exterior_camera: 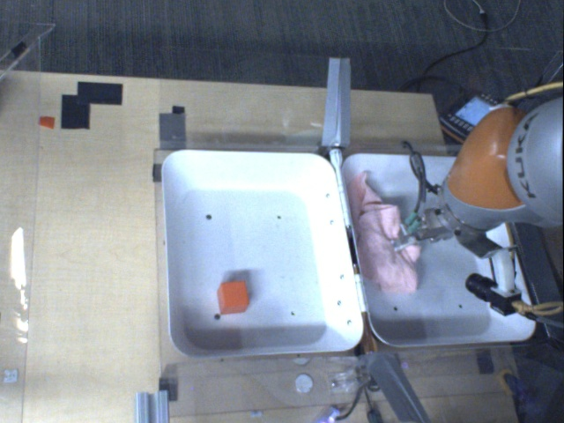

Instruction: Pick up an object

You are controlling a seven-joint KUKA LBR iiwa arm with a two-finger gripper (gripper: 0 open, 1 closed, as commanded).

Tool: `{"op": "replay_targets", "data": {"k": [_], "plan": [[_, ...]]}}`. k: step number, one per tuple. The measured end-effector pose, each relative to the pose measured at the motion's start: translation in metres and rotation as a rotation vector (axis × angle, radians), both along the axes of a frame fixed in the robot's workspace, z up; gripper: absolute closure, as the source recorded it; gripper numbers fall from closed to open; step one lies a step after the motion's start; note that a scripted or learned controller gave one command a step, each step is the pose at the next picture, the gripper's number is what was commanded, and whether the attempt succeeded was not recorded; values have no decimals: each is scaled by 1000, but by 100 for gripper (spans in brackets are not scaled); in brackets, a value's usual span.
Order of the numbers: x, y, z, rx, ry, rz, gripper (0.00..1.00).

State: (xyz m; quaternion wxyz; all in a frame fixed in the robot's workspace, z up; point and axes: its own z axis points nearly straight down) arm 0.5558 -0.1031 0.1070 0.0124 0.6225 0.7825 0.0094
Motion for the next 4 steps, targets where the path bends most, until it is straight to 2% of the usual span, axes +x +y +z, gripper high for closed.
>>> {"op": "replay_targets", "data": {"k": [1, 2, 3, 4], "plan": [[0, -1, 0, -1, 0, 0, 0], [-8, 10, 25, 1, 23, -32, 0], [29, 15, 71, 3, 22, -163, 0], [25, 9, -9, 1, 18, -30, 0]]}}
